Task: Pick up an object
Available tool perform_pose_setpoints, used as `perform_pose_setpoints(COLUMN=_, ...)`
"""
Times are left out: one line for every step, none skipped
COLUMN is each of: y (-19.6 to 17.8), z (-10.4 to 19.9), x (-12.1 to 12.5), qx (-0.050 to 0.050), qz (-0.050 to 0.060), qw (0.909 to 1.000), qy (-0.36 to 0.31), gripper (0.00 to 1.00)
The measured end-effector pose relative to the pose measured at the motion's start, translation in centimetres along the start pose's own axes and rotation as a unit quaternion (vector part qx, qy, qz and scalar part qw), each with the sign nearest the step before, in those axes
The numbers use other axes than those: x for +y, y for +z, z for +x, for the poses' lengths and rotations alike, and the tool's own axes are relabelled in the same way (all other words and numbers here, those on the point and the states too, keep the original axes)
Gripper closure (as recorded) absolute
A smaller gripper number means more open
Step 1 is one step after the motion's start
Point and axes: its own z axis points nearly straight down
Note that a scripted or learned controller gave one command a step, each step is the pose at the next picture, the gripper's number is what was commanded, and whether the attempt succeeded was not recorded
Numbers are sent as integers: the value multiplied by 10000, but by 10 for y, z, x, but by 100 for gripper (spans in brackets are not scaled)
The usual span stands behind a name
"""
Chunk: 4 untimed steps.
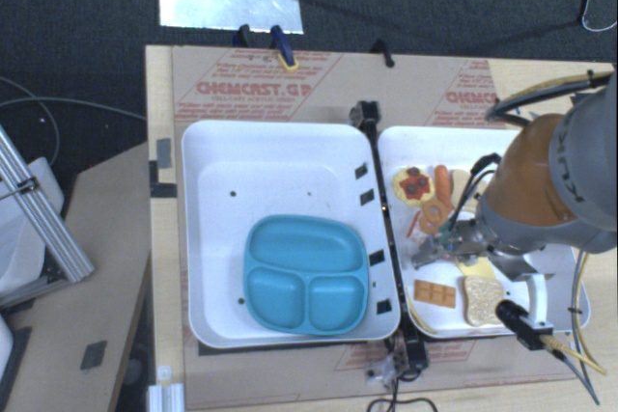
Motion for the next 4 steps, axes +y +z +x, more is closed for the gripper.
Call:
perform_pose_setpoints(y=-12, z=0, x=0, qx=0, qz=-10, qw=10000, qy=-14, gripper=100)
perform_pose_setpoints(y=11, z=-20, x=29, qx=6, qz=-24, qw=10000, qy=2, gripper=100)
perform_pose_setpoints(y=15, z=-3, x=13, qx=2, qz=5, qw=10000, qy=0, gripper=100)
perform_pose_setpoints(y=14, z=-9, x=66, qx=-7, qz=-26, qw=10000, qy=-5, gripper=100)
